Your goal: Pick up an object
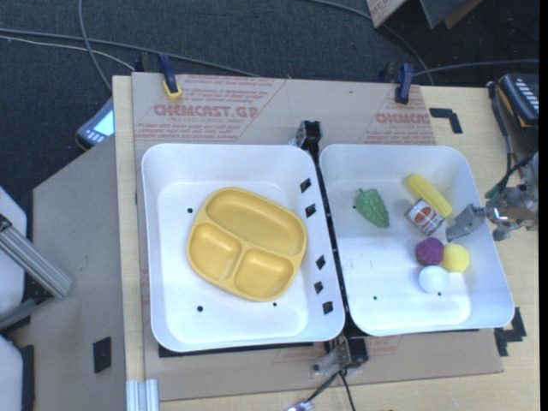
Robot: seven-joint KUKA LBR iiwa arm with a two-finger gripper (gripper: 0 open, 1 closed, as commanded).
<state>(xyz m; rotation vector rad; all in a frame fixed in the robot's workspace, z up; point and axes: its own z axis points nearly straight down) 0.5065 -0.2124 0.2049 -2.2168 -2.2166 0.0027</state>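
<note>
The right bin (385, 311) holds several small objects: a green leafy piece (372, 206), a long yellow piece (429, 195), a small red and white can (425, 217), a purple ball (430, 251), a yellow ball (456, 258) and a white ball (432, 278). My gripper (479, 219) reaches in low over the right rim of this bin, just right of the can and above the yellow ball. A grey part of it points toward the can. Nothing shows held in it.
The left bin (163, 229) holds a yellow divided tray (247, 243). A row of black clips (315, 229) runs along the seam between the bins. Clamps (170, 82) and cables lie at the back of the bench.
</note>
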